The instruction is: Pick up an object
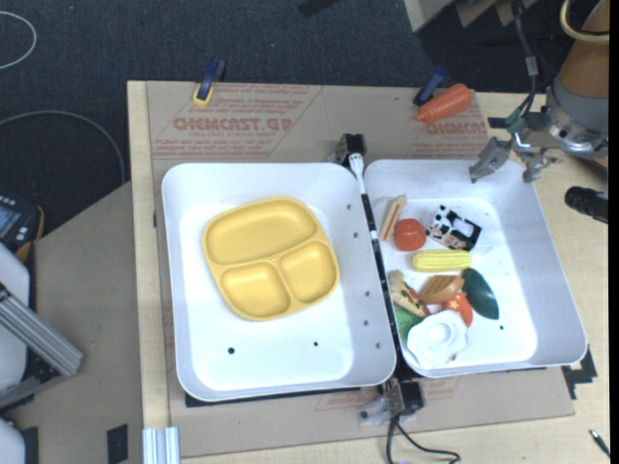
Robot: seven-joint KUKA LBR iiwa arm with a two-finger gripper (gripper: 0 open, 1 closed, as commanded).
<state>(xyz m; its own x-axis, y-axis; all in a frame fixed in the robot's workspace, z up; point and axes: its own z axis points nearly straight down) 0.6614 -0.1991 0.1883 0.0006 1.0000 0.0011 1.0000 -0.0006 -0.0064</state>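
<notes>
We see our gripper [510, 159], fingers spread and empty, over the right bin's [542, 259] far edge, with the corn cob [441, 260] lying at seven o'clock, long axis three-to-nine.

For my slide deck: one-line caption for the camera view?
Tool hovers over right bin of toy food; yellow divided plate in left bin.
</notes>
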